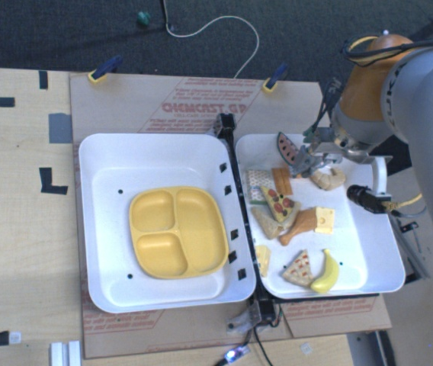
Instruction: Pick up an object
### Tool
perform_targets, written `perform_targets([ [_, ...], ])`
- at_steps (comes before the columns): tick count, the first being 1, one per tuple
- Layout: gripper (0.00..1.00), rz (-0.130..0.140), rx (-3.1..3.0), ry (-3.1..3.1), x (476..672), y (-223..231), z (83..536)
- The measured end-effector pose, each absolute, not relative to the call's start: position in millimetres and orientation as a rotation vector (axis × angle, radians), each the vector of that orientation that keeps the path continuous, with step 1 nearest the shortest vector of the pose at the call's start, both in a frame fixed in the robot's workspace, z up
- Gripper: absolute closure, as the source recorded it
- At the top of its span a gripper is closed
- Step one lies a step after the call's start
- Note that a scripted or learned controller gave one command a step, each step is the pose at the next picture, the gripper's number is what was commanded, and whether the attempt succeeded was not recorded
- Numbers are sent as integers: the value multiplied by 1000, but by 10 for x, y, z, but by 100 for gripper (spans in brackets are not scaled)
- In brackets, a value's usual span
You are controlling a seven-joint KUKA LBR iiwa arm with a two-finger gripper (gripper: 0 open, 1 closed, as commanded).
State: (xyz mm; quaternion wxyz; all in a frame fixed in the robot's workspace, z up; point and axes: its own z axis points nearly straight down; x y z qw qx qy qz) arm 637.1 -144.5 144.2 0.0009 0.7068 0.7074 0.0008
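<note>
**Hand low at the far edge of a crowded right bin**

In the right bin (pixel 369 269), the toy food is bunched toward the left wall and the middle, leaving bare white floor along the right side and the near right corner. The arm (pixel 399 82) comes in from the right and bends down over the bin's far right part. Its hand (pixel 308 161) sits low near the far rim, between a watermelon slice (pixel 286 146) on its left and a pale bread roll (pixel 328 178) just beside it on the right. How wide the hand is spread cannot be told from here, and nothing can be seen caught in it.

Nearer the middle lie a pizza slice (pixel 279 203) against an orange stick (pixel 281 180), then a brown wedge (pixel 299 224) touching a yellow cheese block (pixel 324 219). By the near rim, a second pizza slice (pixel 299 268) rests beside a banana (pixel 325 273), which lies close to the front wall. A small yellow piece (pixel 262 258) hugs the left wall.

The left bin (pixel 102 166) holds a yellow divided plate (pixel 178 231), set toward its near right, with open floor along the far and left sides. The two bins touch along a middle seam. Both rest on a cardboard sheet (pixel 178 105) on the worktop (pixel 18 204).
</note>
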Motion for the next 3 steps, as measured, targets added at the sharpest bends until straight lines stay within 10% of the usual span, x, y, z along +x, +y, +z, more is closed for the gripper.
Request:
perform_targets([
  [2, 100, 3, 2218, 2223, 6416, -1323, 2264],
  [3, 100, -4, 2220, 2227, 6092, -939, 2149],
])
